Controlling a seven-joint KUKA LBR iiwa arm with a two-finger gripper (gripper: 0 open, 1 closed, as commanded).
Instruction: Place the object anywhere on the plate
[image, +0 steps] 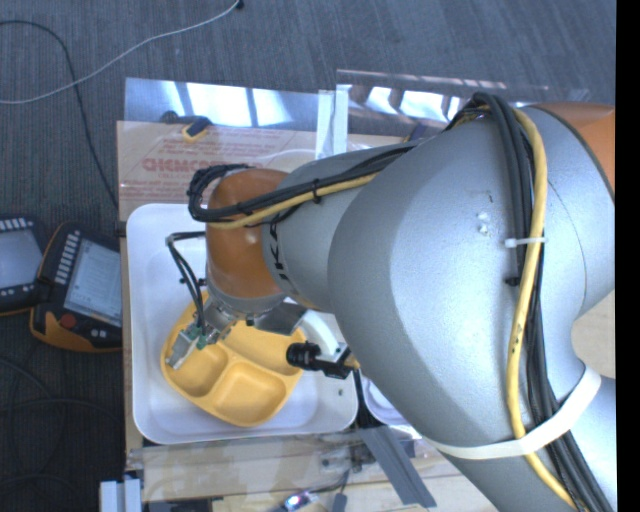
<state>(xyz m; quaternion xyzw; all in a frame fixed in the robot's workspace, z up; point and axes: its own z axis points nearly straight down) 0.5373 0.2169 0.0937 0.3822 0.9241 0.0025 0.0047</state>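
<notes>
Object hidden beneath the arm (420, 260) over the yellow plate (235, 385), handling and grasp point unjudgeable; gripper state cannot be told.

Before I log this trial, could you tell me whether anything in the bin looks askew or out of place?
The yellow divided plate lies at a slant in the left bin, one end under the gripper. Nothing looks spilled or damaged.
</notes>
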